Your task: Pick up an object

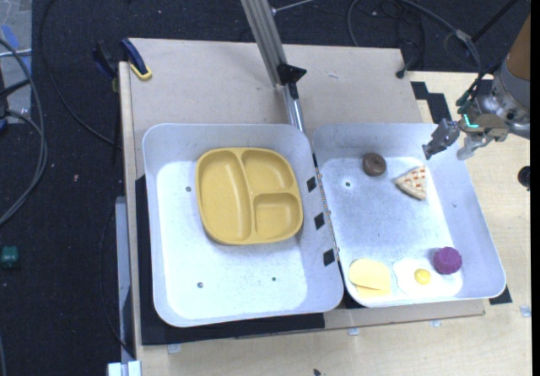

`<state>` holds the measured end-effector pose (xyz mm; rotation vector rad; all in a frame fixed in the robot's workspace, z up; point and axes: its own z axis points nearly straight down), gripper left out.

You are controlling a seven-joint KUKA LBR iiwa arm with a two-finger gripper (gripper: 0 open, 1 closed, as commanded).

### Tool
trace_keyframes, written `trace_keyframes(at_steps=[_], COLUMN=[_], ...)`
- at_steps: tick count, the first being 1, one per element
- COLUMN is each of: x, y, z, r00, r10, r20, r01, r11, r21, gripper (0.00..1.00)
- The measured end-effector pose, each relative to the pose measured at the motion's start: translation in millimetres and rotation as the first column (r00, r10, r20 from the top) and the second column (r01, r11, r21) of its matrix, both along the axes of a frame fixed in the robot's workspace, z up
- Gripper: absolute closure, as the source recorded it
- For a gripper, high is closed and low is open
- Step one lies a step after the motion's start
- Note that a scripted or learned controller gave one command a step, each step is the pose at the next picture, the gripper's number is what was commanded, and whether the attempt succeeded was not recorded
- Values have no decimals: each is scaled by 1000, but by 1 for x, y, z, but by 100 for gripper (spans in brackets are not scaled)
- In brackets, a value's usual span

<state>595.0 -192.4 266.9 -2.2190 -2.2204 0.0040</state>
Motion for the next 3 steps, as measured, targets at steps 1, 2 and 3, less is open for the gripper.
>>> trace_keyframes(at_steps=[1,2,3], x=[1,4,4], y=[0,1,-7], z=[2,-42,-89], r00=[1000,1000,1000], r10=[1,0,-2], r20=[4,0,0], r01=[-1,0,2], r11=[1000,1000,1000], r21=[-1,0,0], gripper=[0,0,0])
